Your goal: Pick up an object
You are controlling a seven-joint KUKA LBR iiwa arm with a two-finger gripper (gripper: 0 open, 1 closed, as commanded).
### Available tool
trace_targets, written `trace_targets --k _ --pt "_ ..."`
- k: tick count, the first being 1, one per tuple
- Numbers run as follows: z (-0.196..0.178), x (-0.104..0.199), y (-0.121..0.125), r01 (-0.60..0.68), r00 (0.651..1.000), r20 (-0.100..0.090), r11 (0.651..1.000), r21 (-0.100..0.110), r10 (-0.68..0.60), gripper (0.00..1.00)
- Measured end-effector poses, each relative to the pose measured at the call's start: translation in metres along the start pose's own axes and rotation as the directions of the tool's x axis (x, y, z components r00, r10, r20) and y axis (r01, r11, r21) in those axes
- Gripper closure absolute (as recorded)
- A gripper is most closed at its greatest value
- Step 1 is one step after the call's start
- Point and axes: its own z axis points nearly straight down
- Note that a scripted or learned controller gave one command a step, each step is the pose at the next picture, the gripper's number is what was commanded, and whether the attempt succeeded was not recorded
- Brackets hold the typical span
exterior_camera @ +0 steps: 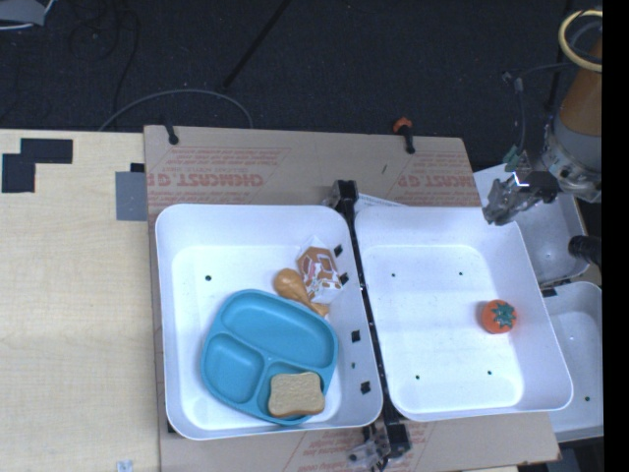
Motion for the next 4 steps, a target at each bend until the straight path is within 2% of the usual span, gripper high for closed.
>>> trace_targets --k 1,2,4 --pt "0.003 0.045 -0.008 0.002 1.0 -0.004 1.0 0.008 -0.002 1.0" --pt "0.0 0.093 -0.032 0.001 1.0 -0.004 1.0 0.01 -0.001 1.0" --pt "0.012 0.196 -0.054 0.002 1.0 -0.004 1.0 0.01 -0.002 1.0"
